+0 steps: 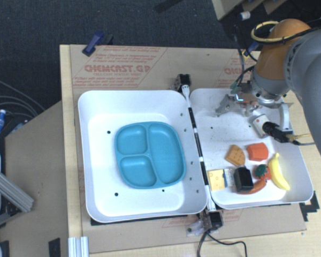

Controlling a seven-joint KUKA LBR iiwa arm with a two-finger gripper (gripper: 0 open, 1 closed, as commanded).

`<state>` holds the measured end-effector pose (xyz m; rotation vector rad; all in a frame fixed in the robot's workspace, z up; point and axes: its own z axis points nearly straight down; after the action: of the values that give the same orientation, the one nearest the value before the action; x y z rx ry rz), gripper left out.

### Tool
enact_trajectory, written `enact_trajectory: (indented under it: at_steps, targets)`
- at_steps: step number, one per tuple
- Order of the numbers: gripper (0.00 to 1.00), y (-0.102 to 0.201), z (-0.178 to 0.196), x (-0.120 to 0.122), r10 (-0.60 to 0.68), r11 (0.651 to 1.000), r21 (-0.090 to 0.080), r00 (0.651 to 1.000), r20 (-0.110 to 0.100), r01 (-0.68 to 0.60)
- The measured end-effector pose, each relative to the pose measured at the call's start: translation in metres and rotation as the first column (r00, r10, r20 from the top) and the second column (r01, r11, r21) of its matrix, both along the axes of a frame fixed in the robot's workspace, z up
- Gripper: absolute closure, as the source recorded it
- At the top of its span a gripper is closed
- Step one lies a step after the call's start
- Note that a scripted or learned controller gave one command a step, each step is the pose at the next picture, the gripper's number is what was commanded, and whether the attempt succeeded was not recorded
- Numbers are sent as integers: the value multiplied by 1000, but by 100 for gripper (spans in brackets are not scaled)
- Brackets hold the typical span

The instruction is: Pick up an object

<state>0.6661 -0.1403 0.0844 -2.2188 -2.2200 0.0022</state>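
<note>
My gripper (236,109) hangs low over the far part of the right bin (222,126), open, with nothing between its fingers. The objects lie in the near half of that bin, apart from the gripper. A tan cracker-like piece (235,155) lies closest to it, with an orange block (258,151) to its right. Further forward are a yellow banana (279,172), a red chili with a green stem (258,184), a black block (242,179) and a pale yellow block (216,179).
The left bin (96,116) holds a blue divided plate (149,154). A raised rim with a black hinge strip (195,138) separates the two bins. The arm's grey body and orange band (278,47) come in from the upper right.
</note>
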Motion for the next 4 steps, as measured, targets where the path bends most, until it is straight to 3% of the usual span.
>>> enact_trajectory:
  at_steps: [1,2,4]
  targets:
    - [100,0,11,1,0,1000,-1,1000,2,0]
    - [0,0,11,1,0,1000,-1,1000,2,0]
    - [0,-27,1,1,-1,1000,-2,1000,4,1]
